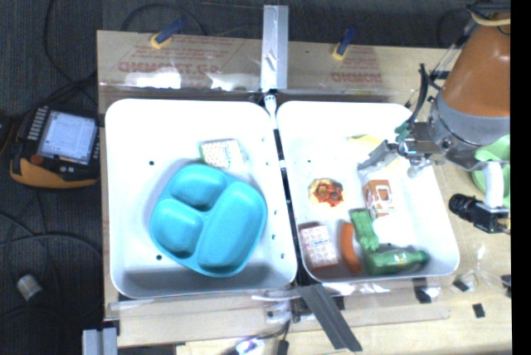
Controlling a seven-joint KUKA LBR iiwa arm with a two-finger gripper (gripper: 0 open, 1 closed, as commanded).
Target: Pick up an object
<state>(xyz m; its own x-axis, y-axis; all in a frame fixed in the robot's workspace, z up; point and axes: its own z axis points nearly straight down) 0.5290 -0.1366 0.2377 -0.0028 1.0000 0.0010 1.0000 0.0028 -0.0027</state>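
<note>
My gripper [393, 161] hangs over the upper right part of the right bin [431, 204], open, with nothing between its fingers. One grey finger [375, 156] points left and the other sits nearer the wrist. Just below it lies a small orange and white box [378, 197]. To the left of that box is a red and yellow wrapper [327, 192]. Along the bin's front edge lie a green bottle [386, 254], an orange item [348, 248] and a pinkish packet [315, 245]. A yellow scrap [362, 138] shows above the gripper.
The left bin [133, 146] holds a blue divided plate [207, 216] and a small speckled box [222, 153] behind it. A metal divider post [275, 46] stands between the bins at the back. A handheld device [62, 142] lies on the floor to the left.
</note>
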